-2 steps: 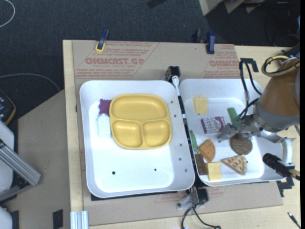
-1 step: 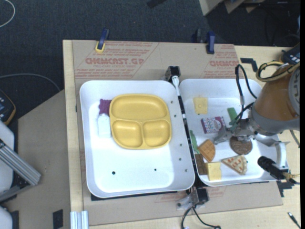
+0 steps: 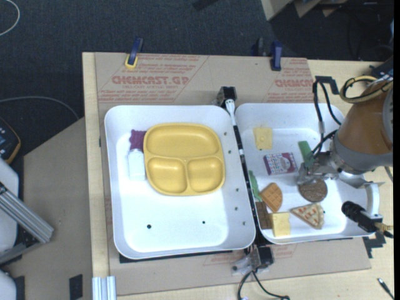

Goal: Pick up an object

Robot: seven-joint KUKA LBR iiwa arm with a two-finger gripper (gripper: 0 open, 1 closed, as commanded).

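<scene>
Camera view: the gripper (image 3: 310, 175) is seen low over the right bin (image 3: 245, 130), the arm (image 3: 369, 133) reaching in from the right. Whether anything is clamped cannot be told. The nearest thing is judged to be a brown disc (image 3: 313, 191), lying just below the gripper on the bin floor and possibly touched by it. A green stick (image 3: 304, 150) lies just above the gripper, its long axis running roughly up and down the picture. A purple packet (image 3: 279, 163) sits to the gripper's left. A waffle (image 3: 271, 196), a toast wedge (image 3: 309, 215) and two yellow blocks (image 3: 263, 138) lie farther off. A short descent onto the disc is probably what is called for.
</scene>
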